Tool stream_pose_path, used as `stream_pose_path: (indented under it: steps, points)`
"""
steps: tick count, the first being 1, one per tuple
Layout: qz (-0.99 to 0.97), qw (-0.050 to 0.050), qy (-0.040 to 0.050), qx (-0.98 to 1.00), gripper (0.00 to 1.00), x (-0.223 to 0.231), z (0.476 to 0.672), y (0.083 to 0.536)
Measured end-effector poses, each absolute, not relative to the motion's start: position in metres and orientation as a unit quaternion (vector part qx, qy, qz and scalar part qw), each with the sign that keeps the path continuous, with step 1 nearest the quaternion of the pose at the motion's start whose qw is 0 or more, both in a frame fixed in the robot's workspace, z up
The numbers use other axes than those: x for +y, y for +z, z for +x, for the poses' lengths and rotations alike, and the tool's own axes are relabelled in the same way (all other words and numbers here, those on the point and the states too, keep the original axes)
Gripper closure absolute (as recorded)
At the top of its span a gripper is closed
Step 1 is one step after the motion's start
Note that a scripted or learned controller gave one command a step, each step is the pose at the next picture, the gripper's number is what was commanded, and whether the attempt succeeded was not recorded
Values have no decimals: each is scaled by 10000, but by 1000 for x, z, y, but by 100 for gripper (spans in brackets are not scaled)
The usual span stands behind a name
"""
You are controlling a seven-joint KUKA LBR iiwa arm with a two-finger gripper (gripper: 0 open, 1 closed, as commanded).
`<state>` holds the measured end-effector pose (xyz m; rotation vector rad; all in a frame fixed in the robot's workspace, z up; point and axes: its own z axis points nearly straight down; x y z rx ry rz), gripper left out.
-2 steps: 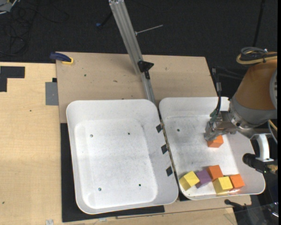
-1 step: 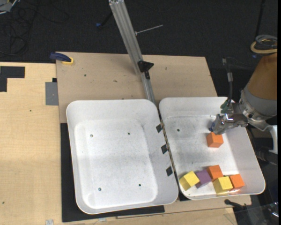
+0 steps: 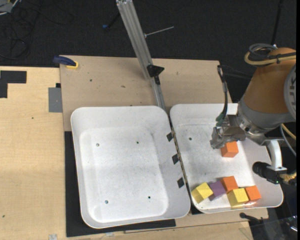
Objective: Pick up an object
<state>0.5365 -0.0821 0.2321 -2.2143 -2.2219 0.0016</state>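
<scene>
Orange cube (image 3: 230, 149) sits just below and right of the jaws (image 3: 221, 140), seemingly touching them; whether they grip it, I cannot tell.

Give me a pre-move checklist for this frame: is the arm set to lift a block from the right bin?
1. Gripper over the right bin: ok.
2. Orange block right beside the gripper: ok.
3. Block seated between the fingers: cannot tell, the wrist hides them.
4. Orange block apart from the block cluster at the bin's near edge: ok.
5. Finger opening: cannot tell.
</scene>
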Motion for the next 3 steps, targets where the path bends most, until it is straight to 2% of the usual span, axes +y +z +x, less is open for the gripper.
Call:
stream_pose_path:
  steps: [1,2,3]
  points:
    - [-7059,28,10,-7083,100,-31,542,224]
    - [-7053,19,0,-7089,100,24,536,235]
    - [-7056,20,11,-7086,100,79,541,225]
